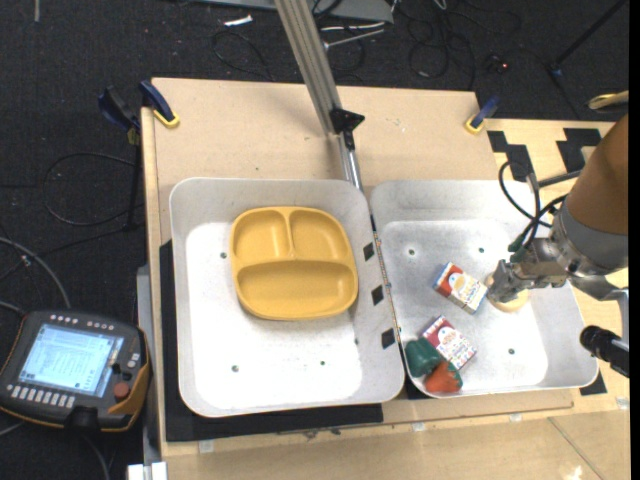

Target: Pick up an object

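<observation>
Nothing's been picked up yet: the gripper (508,290) is lowered into the right bin (560,368) just beside the small carton (460,287), which is left lying flat. Jaw state can't be told.

The gripper (508,290) covers most of a pale yellowish thing (514,304) beneath it, so its shape cannot be told, and whether the fingers are spread or closed is too small to read. Behind the gripper, the arm (605,203) is cut off by the right edge. Left and below the gripper, a small carton (447,343) overlaps a red and green object (438,375), hiding part of it.
</observation>
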`<act>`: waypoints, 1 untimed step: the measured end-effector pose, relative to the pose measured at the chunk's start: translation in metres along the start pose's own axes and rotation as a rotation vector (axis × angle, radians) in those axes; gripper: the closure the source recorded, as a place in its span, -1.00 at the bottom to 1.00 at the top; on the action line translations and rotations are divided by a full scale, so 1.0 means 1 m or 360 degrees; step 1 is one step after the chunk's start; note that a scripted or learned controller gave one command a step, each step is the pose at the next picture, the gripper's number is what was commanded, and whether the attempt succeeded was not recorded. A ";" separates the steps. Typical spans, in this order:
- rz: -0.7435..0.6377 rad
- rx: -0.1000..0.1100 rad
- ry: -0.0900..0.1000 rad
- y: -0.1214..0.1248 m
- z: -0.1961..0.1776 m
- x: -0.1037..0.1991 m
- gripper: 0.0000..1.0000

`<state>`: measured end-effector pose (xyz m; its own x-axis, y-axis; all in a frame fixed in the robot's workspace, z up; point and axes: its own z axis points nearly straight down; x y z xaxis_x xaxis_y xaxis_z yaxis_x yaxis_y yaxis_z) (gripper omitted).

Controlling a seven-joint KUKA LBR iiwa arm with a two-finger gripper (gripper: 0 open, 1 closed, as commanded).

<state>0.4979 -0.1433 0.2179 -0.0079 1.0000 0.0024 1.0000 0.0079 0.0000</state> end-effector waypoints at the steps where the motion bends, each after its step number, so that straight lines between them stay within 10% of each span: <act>1: -0.0002 0.0002 0.0001 0.000 0.007 0.060 1.00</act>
